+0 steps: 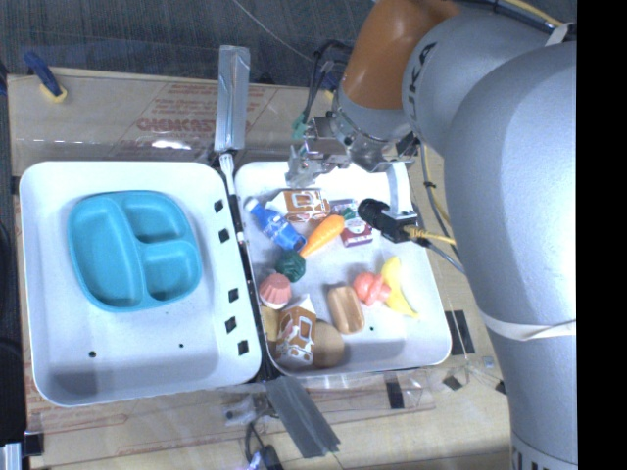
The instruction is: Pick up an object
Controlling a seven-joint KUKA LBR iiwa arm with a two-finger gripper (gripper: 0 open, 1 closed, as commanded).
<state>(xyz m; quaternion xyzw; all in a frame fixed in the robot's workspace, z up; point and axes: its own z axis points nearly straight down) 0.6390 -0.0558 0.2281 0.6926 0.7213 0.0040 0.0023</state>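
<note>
My gripper [306,164] hung over the far end of the right bin [431,306], near its back wall, with the orange-banded wrist above it; whether my jaws were spread or pressed together I could not tell, since the metal parts blurred together there, and nothing could be seen between them. The left bin [39,262] held a blue divided tray [135,247]. The right bin held the loose items. The small brown carton [305,204] lay just below my gripper, and I judged it the nearest candidate for the pick. Beside it lay a blue bottle [274,226], touching or nearly touching the carton's left edge, and an orange carrot [324,234] slanting just below it. Further toward the near end lay a green piece [290,266], a pink cupcake [275,289], a hot dog bun [345,308], a pink toy [367,286], a yellow banana [397,284] and a brown patterned box [297,336]. I judged the carton to be light, stiff and flat-sided, so its two opposite faces would offer a firm hold. Its printed surface looked smooth and might slip under a shallow pinch. The crowding by the bottle and carrot left little room for my fingers on that side.
</note>
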